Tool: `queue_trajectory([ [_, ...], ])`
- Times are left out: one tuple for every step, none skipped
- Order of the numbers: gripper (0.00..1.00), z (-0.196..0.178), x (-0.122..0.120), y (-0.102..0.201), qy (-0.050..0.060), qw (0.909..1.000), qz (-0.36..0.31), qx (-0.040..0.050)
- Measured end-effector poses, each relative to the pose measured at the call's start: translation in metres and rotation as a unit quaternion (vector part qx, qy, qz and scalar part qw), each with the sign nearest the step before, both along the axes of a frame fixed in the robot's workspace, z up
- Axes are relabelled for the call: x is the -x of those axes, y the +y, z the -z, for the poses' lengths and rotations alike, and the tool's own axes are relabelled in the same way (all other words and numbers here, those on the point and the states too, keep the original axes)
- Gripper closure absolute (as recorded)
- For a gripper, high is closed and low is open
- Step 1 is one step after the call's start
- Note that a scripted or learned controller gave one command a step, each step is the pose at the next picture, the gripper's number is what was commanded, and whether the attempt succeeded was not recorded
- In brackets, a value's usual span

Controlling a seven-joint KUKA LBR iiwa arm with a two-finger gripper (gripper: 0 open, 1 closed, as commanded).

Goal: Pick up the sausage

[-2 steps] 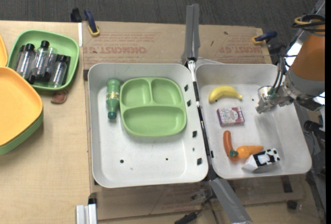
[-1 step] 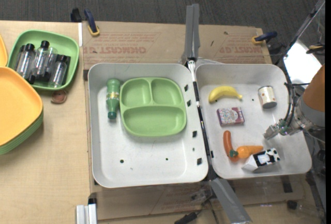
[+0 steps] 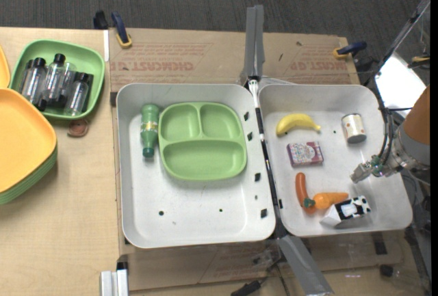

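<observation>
Two shallow white bins sit side by side on the bench, the left bin (image 3: 137,219) and the right bin (image 3: 390,219). The left one holds a green divided plate (image 3: 203,141) with three compartments, and one green bottle (image 3: 149,129) lying just beside the plate's left edge. Outside the bins, at the far left, a stack of orange plates (image 3: 24,151) is cut off by the frame edge, and a green tray (image 3: 58,77) holds several dark-capped bottles too crowded to count surely. The arm (image 3: 417,125) enters at the right, mostly cut off, and its gripper (image 3: 373,168) hangs over the right bin's right side; it is small and blurred, and I cannot tell how the pincer stands. In the right bin lie one banana (image 3: 298,124), one silver can (image 3: 354,128), one small purple box (image 3: 305,153), one carrot (image 3: 328,199), and one black-and-white object (image 3: 349,211) that is hard to identify. The sausage (image 3: 300,188), red and slim, lies near the bin's lower left, touching the carrot's green end, well apart from the gripper.
</observation>
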State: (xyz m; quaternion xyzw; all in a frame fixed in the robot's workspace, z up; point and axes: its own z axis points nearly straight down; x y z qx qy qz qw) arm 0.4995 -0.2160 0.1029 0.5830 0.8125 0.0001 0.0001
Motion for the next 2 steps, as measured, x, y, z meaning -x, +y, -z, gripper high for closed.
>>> queue_trajectory([
  [1.0, 0.012, -0.01, 0.074, 0.001, 0.9901, 0.141, -0.0003],
  [1.0, 0.012, 0.021, 0.116, 0.002, 0.984, 0.178, 0.0001],
])
